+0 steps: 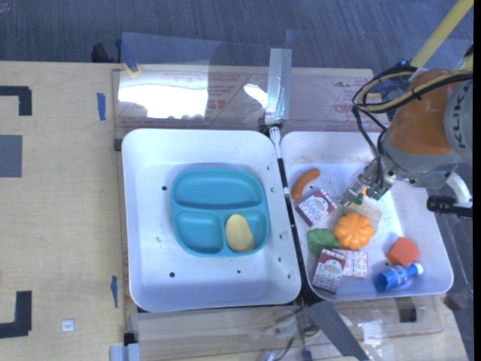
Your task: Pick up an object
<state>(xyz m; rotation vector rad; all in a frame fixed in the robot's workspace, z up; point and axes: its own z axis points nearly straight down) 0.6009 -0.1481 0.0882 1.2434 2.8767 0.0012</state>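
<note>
Hovering low over the right-hand bin point(440, 277), my gripper point(366, 190) sits right of centre in the frame, just above and a touch right of the little orange pumpkin point(354, 230). Honestly I can't tell whether it's open or closed from this angle — the tip is a small blur of metal and wire, and nothing is visibly held in it.

Working outward from there: the pumpkin looks like the closest candidate for a pick, though the task just says "an object", so that's my guess. A small printed carton point(316, 207) lies just left of the tip, an orange sausage-shaped toy point(304, 183) sits above that near the divider, and a green piece point(322, 238) is tucked against the pumpkin's left side. Below are another printed carton point(339, 266), a red block point(403, 251) and a blue bottle point(397, 277) toward the lower right corner. Over in the left bin point(143, 224) there's a teal divided tray point(218, 190) with a yellow lemon-ish thing point(239, 233) in its lower right compartment, well apart from me.

What worries me — the pumpkin is round and probably slick, so a descent slightly off-centre could squirt it sideways into the green piece or the carton instead of seating it. Things are also packed tight here, so I could come down on two items at once, or land on the carton's edge and close on air. The cables looping off my wrist look near the bin's back wall too.
</note>
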